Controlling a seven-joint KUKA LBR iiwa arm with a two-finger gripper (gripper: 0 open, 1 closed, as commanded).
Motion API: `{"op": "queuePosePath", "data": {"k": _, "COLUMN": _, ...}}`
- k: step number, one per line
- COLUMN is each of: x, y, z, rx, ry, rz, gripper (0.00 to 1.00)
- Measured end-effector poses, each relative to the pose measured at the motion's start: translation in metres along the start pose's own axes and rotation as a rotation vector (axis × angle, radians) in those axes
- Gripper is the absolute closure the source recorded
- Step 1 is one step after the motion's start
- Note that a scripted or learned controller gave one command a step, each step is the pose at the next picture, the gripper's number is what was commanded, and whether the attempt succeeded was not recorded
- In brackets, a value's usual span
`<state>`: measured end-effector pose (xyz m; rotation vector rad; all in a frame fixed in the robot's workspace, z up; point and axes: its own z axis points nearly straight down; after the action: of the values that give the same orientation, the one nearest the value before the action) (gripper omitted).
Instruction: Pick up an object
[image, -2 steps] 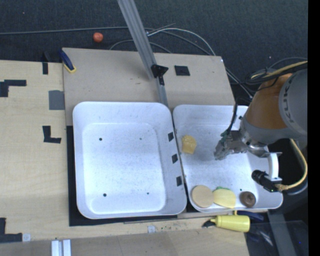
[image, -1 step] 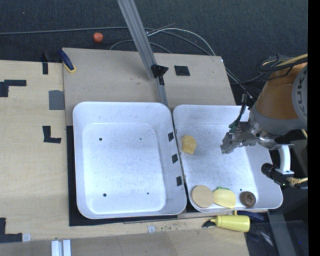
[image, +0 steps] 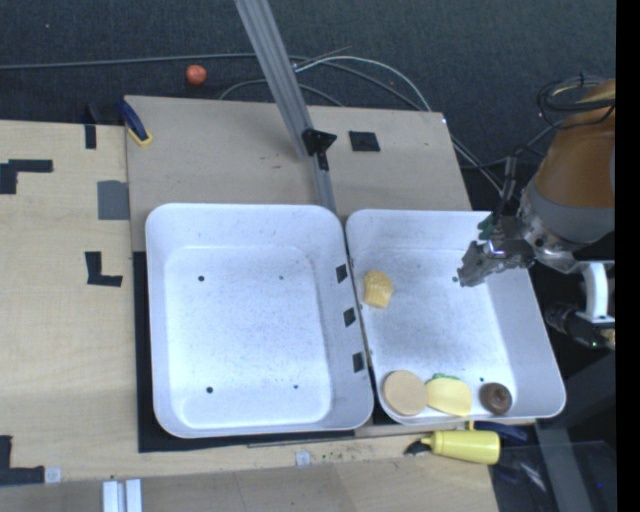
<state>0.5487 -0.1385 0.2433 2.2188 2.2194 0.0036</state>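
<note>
Plywood (image: 60, 300) covers the bench on the left, marked with strips of dark tape, and a paler board (image: 230, 160) lies under the far side of the two bins. A small orange ball (image: 196, 73) sits on the dark floor beyond it, and a grey metal bar (image: 290, 90) slants down to the gap between the bins, with white cables looping behind.

The left bin (image: 240, 320) is a shallow white tray with a speckled floor. The right bin (image: 450, 310) sits just beside it, rims touching. In it, a pale yellow lump (image: 377, 289) lies alone near the left wall, roughly as wide as it is long, so it points no clear way. Along the near wall sit three things in a row: a tan round disc (image: 404, 392), a yellow piece (image: 450, 396) with a bit of green behind it, and a small brown ball (image: 496, 398). The disc and the yellow piece touch. A yellow-handled tool (image: 463, 445) lies outside the near rim, its long axis running left to right.

The gripper (image: 478, 266) hangs over the bin's right side, well apart from every object. It is dark and small, and whether it is spread or closed I cannot tell. Nothing is visibly held in it.
</note>
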Motion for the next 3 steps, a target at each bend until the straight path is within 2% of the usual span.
{"op": "queuePosePath", "data": {"k": 1, "x": 0.0, "y": 0.0, "z": -0.021, "rx": 0.003, "ry": 0.001, "rz": 0.0, "gripper": 1.0}}
{"op": "queuePosePath", "data": {"k": 2, "x": 0.048, "y": 0.019, "z": -0.004, "rx": 0.006, "ry": 0.002, "rz": -0.004, "gripper": 1.0}}
{"op": "queuePosePath", "data": {"k": 3, "x": 0.095, "y": 0.027, "z": -0.003, "rx": 0.005, "ry": 0.002, "rz": -0.004, "gripper": 1.0}}
